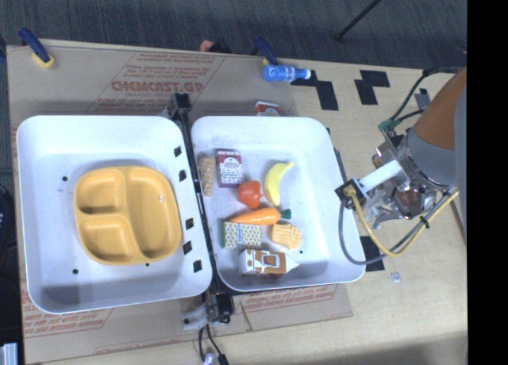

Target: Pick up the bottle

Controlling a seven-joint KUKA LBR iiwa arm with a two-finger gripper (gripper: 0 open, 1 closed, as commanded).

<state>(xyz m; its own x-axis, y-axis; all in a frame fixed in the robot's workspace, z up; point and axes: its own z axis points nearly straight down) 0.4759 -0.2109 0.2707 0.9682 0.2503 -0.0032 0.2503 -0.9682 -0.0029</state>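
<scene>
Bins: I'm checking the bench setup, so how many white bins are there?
2. The left bin holds a yellow divided plate. The right bin beside it holds toy food, such as a banana and a carrot.

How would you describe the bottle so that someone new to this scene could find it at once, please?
Start at the right bin, the one full of toy food, and look past its far rim onto the cardboard. The bottle lies there on its side, near a blue clamp. It is the only blue and white thing lying outside the bins.
</scene>
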